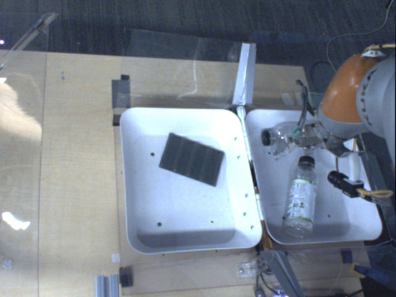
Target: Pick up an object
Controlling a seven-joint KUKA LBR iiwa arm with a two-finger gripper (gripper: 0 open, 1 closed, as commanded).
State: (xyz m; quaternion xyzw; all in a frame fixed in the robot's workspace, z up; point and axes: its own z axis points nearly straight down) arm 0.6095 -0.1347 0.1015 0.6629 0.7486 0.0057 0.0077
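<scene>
A clear plastic bottle [299, 197] with a dark cap and a pale label lies in the right bin [365, 224], cap pointing to the far side. A second small clear object with a dark end [275, 136] sits near that bin's far edge. My gripper [307, 135] reaches in from the right and is low over the right bin, right beside the small clear object; whether it grips it cannot be made out. A dark grey flat rectangular pad [192, 158] lies tilted in the left bin [139, 221].
The grey arm with its orange band [346, 98] overhangs the right bin's far right corner. A black fitting with a yellow cable [346, 184] sits at the right bin's right side. A metal divider post [244, 76] stands behind where the bins meet.
</scene>
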